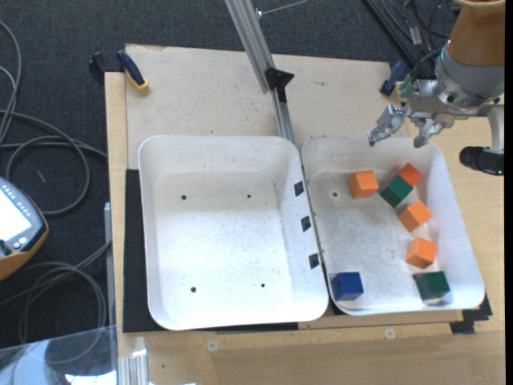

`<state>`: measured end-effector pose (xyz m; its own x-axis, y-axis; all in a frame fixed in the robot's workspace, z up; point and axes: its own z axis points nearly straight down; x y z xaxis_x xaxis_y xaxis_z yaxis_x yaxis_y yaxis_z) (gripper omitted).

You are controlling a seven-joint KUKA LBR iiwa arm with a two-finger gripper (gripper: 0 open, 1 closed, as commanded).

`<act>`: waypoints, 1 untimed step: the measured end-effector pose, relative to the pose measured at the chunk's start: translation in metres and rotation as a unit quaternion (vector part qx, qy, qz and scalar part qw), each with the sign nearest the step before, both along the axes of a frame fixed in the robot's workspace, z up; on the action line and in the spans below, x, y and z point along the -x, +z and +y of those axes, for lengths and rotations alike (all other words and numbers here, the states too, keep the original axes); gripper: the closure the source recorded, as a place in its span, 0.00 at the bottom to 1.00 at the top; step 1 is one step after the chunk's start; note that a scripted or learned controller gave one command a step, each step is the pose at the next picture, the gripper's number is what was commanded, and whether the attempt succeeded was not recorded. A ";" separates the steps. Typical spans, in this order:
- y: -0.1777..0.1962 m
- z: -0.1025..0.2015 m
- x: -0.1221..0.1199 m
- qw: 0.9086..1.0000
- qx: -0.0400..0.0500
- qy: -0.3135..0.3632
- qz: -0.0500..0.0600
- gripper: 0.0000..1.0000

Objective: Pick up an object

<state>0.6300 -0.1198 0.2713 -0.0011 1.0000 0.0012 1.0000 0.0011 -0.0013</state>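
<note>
My gripper [398,133] hangs open above the far edge of the right bin [455,207], with nothing between its fingers. In that bin lie several blocks: an orange one [363,184] just below the gripper, another orange one [409,175] by a green one [396,192], two more orange blocks [415,215] [421,252], a green block [432,285] at the near right corner and a blue block [347,285] at the near left corner.
The left bin [156,215] sits beside the right one. A metal pole [252,34] slants up from between the bins at the back. A blue and yellow clamp [130,69] grips the bench's far left corner. Cables lie on the floor at left.
</note>
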 end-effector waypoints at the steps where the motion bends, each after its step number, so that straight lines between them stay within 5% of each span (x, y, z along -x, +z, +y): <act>1: -0.150 0.006 0.007 1.000 0.003 -0.001 -0.007 0.00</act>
